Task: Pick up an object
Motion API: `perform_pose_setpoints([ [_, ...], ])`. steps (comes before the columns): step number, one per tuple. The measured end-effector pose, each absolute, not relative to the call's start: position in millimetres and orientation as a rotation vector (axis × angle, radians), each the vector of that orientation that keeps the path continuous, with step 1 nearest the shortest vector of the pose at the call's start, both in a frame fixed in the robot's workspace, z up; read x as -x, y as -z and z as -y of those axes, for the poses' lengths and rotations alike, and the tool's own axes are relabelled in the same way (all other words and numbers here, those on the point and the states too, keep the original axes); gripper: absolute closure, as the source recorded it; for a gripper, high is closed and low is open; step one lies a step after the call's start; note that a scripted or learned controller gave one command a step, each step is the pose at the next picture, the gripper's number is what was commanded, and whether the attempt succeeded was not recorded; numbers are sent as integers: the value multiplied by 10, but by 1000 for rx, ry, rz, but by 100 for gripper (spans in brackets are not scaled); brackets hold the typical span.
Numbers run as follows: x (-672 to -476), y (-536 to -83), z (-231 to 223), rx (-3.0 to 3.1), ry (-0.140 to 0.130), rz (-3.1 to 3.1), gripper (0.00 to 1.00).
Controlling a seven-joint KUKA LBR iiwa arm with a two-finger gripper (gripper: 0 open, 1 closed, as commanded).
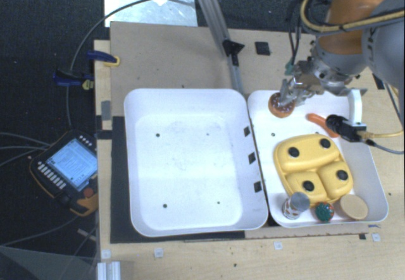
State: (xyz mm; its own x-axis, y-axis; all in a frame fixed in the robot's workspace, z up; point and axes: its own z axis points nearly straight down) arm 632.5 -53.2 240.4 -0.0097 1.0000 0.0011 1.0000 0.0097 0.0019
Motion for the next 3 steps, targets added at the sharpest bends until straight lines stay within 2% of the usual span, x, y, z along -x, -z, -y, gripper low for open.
perform_pose_setpoints([
  [2,-5875,-2232,-386,-2213,1,-2233,100],
  [3,-5740,-2309,-987,-2210,-3,-2235,100],
])
